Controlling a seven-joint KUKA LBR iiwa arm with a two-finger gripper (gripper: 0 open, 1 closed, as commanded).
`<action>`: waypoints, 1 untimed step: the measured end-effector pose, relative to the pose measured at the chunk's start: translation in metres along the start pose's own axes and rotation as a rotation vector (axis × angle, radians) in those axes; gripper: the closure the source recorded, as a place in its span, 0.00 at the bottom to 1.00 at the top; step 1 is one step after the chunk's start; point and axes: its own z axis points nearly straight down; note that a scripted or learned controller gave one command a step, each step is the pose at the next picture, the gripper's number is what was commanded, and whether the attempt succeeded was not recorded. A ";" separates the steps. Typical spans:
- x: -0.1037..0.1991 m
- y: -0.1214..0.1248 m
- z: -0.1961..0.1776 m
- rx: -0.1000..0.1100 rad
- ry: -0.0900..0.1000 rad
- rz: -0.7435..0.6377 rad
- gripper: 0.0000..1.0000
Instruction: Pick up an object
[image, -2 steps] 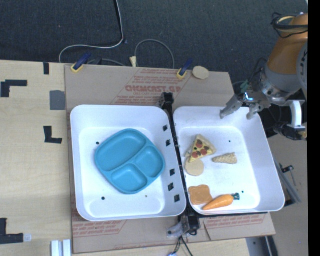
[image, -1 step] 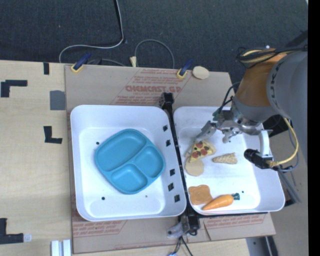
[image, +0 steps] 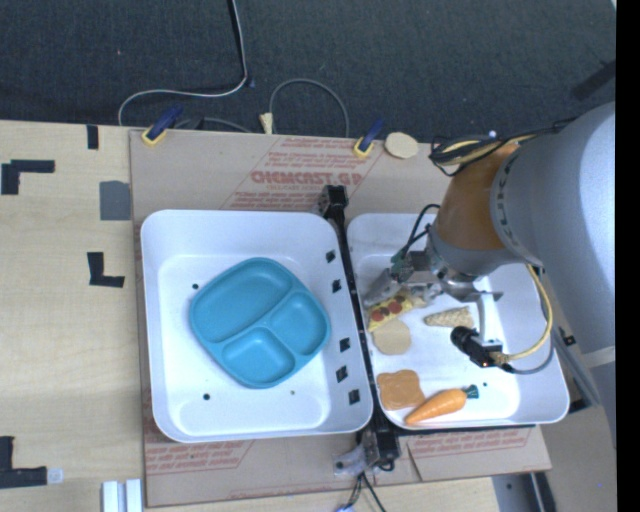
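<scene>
You saw a toy carrot (image: 437, 405) at six o'clock in the right bin (image: 535, 400), a toast slice (image: 398, 387) touching it. Beyond, the tool (image: 400, 285) hung low over small food pieces (image: 385, 312); its grip could not be told. A blue divided plate (image: 261, 321) filled the left bin (image: 165, 260).

The arm (image: 500, 215) overhangs the right bin (image: 530, 400), crowded by toy food; the carrot (image: 437, 404) lies exposed.

Even, fairly bright overhead light is seen across the frame. The white bins (image: 160, 300) are rendered pale without harsh glare. Soft, short shadows are cast beneath the arm (image: 560, 200) at right. Mild softness and compression grain are noticed throughout.
</scene>
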 end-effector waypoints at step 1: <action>-0.001 0.002 -0.014 -0.003 0.001 0.001 1.00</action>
